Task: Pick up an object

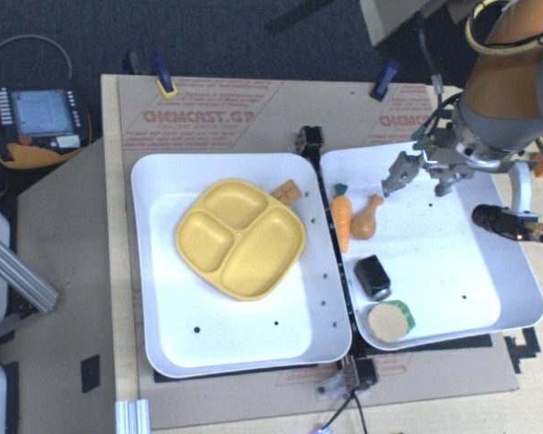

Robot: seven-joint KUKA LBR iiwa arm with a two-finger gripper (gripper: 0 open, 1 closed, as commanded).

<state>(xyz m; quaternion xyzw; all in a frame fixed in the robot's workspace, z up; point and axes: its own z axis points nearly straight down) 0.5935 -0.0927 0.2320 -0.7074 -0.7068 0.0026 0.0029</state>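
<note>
Two shallow white bins sit side by side on a bench covered with printed brown board. The left bin (163,324) holds a yellow divided plate (241,239) with three compartments, lying flat near the bin's middle, and a small brown block (286,192) touching the plate's far right edge. The right bin (489,297) holds four small things grouped along its left side: an orange toy carrot (341,218) with a green top, lying lengthwise beside the divider between the bins; a tan drumstick-shaped piece (367,218) just to the right of the carrot and touching or nearly touching it; a small black block (373,276) nearer the front; and a round beige disc with a green edge (388,321) at the front left corner. The grey arm with its orange band reaches in from the upper right, and its gripper (423,175) hangs over the far part of the right bin, its two fingers (397,174) spread apart with nothing between them. The gripper is near the drumstick piece and apart from it, a little to its upper right.
</note>
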